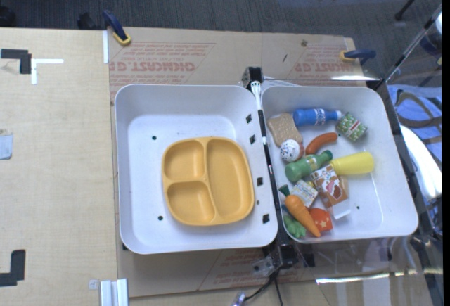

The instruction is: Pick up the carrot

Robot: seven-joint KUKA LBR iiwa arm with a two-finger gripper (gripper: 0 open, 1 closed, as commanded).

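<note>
The carrot (304,213) is orange with a green top and lies slantwise at the front left of the right bin (394,178). It rests among other toy foods, with a green vegetable (293,226) just under it and a red piece (323,219) to its right.
The right bin also holds a blue bottle (316,116), a bread slice (284,129), a sausage (321,141), a green bottle (307,165), a yellow cylinder (354,163) and small packets. The left bin (140,178) holds a yellow divided plate (208,180).
</note>
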